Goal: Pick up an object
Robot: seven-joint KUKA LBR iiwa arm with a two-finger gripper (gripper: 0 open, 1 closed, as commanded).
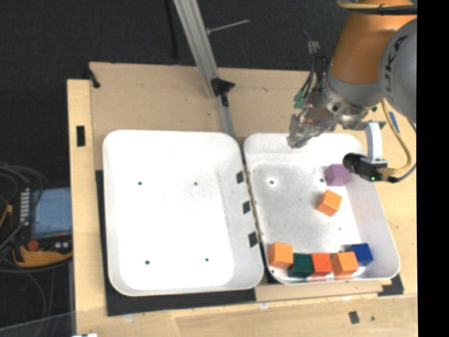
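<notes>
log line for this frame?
gripper: over right bin far edge, nothing visibly held | purple block, orange block: loose | five blocks: near wall

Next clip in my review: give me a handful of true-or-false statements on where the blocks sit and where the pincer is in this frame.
1. All the blocks lie in the right bin. True.
2. The purple block sits in the row along the bin's near edge. False: it lies apart near the far right side, above the lone orange block.
3. A green block sits in the near-edge row. True.
4. The pincer is over the left bin. False: it is at the right bin's far edge.
5. The blue block is at the left end of the row. False: it is at the right end.
</notes>
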